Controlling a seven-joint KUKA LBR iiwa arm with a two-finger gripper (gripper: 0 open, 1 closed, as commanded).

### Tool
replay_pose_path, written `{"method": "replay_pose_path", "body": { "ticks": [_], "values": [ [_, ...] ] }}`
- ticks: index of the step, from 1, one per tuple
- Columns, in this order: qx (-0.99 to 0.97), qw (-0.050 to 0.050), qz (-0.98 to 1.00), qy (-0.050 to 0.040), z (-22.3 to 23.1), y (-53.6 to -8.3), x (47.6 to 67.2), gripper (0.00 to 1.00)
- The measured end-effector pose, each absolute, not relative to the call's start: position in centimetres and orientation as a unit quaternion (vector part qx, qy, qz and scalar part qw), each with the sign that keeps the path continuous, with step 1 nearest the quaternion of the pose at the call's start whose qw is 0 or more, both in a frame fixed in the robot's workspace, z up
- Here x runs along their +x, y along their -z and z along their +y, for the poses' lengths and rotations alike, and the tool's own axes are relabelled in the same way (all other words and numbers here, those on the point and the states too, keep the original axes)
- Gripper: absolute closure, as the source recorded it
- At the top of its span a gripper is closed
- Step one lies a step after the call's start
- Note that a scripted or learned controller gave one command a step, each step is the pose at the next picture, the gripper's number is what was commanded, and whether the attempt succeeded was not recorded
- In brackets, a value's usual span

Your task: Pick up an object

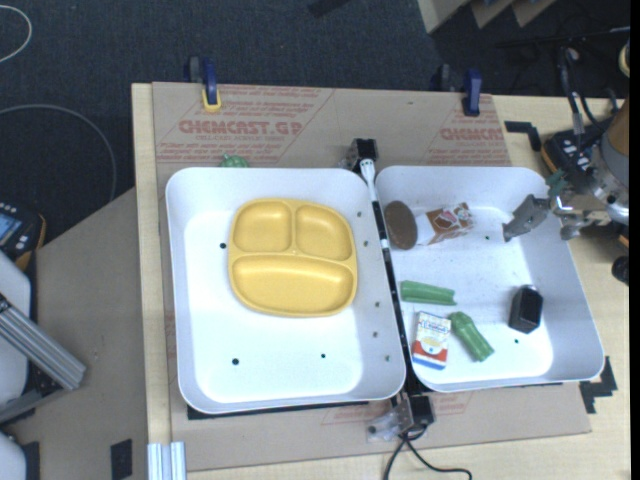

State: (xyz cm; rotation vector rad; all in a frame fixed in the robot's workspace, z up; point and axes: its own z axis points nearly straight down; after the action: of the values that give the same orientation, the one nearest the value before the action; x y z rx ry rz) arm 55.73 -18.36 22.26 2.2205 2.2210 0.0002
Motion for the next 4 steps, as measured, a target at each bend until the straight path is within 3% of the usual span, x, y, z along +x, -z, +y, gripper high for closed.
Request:
{"method": "replay_pose_path", "body": {
  "ticks": [1,2,3,4],
  "values": [
    [0.707,0.002,0.708,-0.0008,-18.4,-23.4,55.8,1.0],
    [0.704,0.003,0.71,-0.0045,-9.4,-32.6,51.0,1.0],
    [0.705,-0.005,0.709,0.0024,-4.0,-24.1,48.7,1.0],
    [0.703,-0.003,0.711,-0.0002,5.7,-24.2,47.8,1.0]
  ]
}}
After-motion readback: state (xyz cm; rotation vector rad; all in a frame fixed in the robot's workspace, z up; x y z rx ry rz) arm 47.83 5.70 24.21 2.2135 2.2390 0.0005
